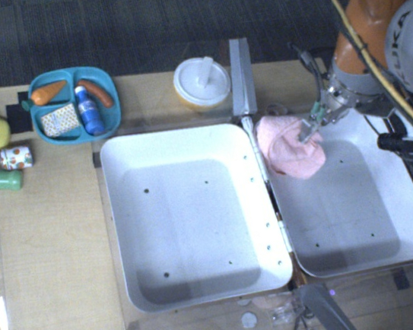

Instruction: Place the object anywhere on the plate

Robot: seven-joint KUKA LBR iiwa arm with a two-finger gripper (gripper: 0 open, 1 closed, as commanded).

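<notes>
Overhead, the jaws sit at the right bin's far left corner, tips touching the pink plate — whether apart or together cannot be told; left bin alongside — a white lidded cup beyond it.

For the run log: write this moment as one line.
arm: over right white bin | gripper: on crumpled pink cloth, grip unclear | cloth: bin's far-left corner | left white bin: untouched
</notes>
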